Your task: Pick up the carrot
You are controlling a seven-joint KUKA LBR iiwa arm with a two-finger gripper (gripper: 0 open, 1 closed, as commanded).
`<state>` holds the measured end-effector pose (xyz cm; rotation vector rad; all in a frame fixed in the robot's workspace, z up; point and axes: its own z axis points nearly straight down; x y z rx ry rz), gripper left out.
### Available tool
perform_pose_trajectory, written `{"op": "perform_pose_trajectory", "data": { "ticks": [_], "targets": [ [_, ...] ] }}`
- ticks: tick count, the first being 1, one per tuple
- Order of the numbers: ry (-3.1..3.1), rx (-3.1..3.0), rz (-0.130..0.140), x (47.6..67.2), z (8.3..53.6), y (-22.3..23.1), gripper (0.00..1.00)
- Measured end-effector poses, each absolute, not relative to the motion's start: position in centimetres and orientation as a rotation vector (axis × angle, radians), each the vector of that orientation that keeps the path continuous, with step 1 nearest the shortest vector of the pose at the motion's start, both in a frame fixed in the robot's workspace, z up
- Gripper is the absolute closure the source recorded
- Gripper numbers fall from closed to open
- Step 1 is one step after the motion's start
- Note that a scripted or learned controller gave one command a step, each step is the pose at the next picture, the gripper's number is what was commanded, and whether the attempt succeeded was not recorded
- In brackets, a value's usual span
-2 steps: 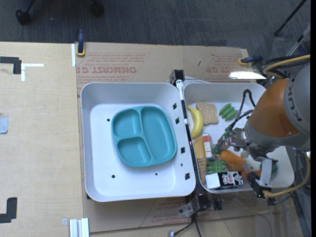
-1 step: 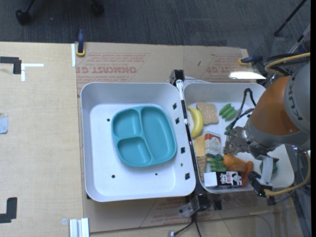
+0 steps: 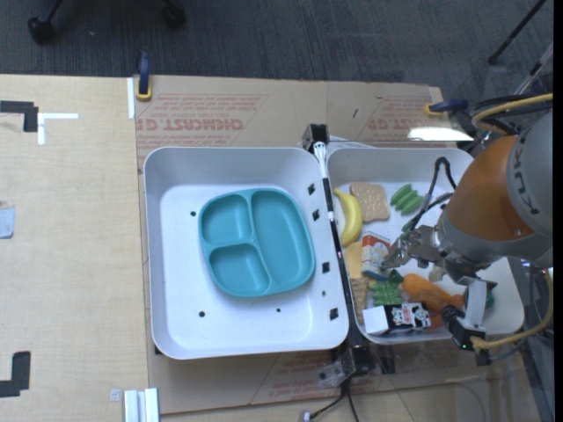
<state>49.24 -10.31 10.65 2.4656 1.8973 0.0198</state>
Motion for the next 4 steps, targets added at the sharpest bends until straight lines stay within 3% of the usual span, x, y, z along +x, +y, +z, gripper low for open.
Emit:
{"op": "perform_pose_trajectory", "data": {
  "ticks": [1,2,3,4],
  "targets": [
    [2.221,2.197,0.011,48.3,9.7,-12.2,0.00],
    [2.212,2.193,0.019,48.7,10.6,-12.1,1.00],
    [2.216,2.195,0.016,48.6,10.5,-12.1,0.00],
    [2.409,2.005,0.003,48.0,9.3,-17.2,0.00]
  ]
}}
